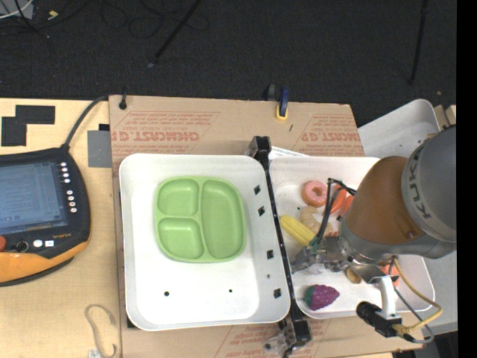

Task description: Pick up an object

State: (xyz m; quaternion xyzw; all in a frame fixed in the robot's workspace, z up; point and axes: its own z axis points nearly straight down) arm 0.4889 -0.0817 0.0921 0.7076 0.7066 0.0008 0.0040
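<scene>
From my remote station I saw the arm [395, 207] reaching in from the right, hanging low over the right bin [425, 293], its orange band and grey body covering much of that bin. The end effector [322, 253] sat down among the toys near the divider [274, 230], and I could not tell whether it was spread or pressed together, nor whether it pinched anything.

The candidates all lay in the right bin: a yellow corn-like piece [296, 230] just left of the end effector, a pink ring [314, 192] at the far side, something orange [341, 200] partly hidden by the arm, and a purple grape bunch [323, 296] at the near edge. The left bin [141, 274] held a green divided plate [200, 220].

I judged these to be light, hollow plastic play food, stiff and smooth, so likely to skid or pop out under a pinch. The corn looked best taken across its narrow middle. The grapes stood well apart from the others, bumpy enough to give purchase, and I would have gripped them across the widest part.
</scene>
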